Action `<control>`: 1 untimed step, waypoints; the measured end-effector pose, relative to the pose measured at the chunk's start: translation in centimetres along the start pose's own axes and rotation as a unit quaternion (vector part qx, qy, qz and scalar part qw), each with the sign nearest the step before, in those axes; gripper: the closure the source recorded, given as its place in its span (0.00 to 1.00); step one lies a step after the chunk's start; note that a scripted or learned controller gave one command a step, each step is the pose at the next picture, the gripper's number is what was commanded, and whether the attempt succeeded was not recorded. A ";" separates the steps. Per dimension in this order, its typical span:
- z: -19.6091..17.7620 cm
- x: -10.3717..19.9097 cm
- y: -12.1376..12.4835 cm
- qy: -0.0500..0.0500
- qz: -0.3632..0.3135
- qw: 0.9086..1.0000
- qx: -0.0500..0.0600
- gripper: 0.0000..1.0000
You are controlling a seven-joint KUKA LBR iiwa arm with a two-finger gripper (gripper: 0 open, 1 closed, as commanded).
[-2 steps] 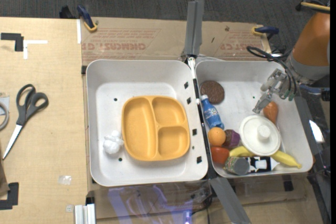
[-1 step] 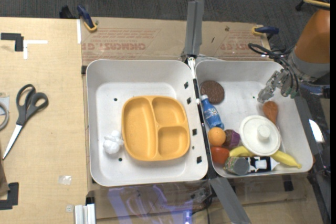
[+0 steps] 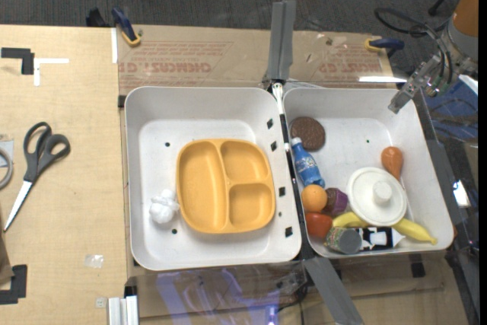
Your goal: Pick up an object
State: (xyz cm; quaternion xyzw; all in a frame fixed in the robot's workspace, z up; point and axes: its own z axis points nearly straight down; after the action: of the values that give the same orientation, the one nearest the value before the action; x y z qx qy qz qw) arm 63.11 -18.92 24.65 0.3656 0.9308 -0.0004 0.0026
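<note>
**Tool parked at the right bin's far corner, objects untouched**

Here the tool (image 3: pixel 415 87) sits above the far right corner of the right bin (image 3: pixel 358 109), reaching in from the right under the grey arm (image 3: pixel 463 34) with its orange band. Whether its fingers are spread or pressed together cannot be told; nothing shows between them.

The objects to pick lie in the right bin. A dark brown round cookie (image 3: pixel 308 132) rests near the far left side, with a small blue bottle (image 3: pixel 306 164) just in front of it along the left wall. Near the bottle's front end sit an orange (image 3: pixel 313 198), a purple item (image 3: pixel 336 200) and a red tomato (image 3: pixel 318 224), close together. A white lidded pot (image 3: pixel 377 195) stands in the middle, an orange-brown drumstick-like piece (image 3: pixel 392 160) beside it toward the right wall. A yellow banana (image 3: pixel 396 227) curves along the front, touching a grey can (image 3: pixel 346 240) and a black-and-white item (image 3: pixel 378 238).

The left bin (image 3: pixel 144 186) holds a yellow divided tray (image 3: pixel 226 185) and a small white lump (image 3: pixel 162 206) at the tray's left edge.

On the table (image 3: pixel 61 240), well left of the bins, lie scissors (image 3: pixel 34 164).
</note>
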 end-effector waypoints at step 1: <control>15.3 1.5 -5.4 0.000 -0.029 1.000 0.000 1.00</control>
State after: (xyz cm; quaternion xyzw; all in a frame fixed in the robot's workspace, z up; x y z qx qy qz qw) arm 58.38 -21.85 9.33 0.3386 0.9409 -0.0002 0.0022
